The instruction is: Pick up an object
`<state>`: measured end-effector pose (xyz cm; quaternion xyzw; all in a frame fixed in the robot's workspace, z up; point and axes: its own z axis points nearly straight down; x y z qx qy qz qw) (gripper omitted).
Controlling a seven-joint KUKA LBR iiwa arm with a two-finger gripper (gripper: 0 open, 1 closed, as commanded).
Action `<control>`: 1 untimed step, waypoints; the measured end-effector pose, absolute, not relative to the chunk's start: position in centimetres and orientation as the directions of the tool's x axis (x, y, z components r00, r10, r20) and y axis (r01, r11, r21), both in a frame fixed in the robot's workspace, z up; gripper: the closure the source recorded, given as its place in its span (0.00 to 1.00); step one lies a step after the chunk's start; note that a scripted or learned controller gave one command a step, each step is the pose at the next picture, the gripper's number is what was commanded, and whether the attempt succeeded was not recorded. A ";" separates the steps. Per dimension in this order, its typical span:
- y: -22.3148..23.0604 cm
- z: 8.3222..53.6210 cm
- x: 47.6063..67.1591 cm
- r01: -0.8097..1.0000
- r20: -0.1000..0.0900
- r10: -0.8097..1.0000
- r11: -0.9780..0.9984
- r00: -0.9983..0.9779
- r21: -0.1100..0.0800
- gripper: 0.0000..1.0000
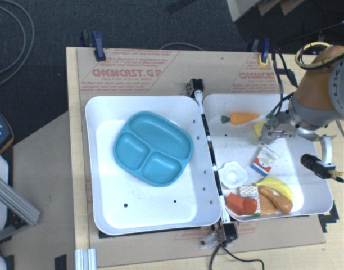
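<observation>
The right bin [307, 207] holds several toy foods. An orange carrot [241, 117] lies near its far wall, with a small yellow piece [258, 129] just right of it. My gripper [271, 135] hangs low over the bin, right beside the yellow piece and just above a small white, red and blue carton [263, 161]. Toward the near side lie a white round cup [232, 175], a yellow banana [280, 185], a brown sausage [274, 202], a red piece [242, 205] and a small checkered block [249, 191].
The left bin [104, 207] holds a blue divided plate [153, 147]. A ridge [208, 151] where the two bin walls meet separates the bins. The arm [318, 94] enters over the right bin's far right corner.
</observation>
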<state>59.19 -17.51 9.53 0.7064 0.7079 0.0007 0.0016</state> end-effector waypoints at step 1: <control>-17.5 9.5 59.2 1.000 -0.001 1.000 0.002 -0.002 0.002 0.00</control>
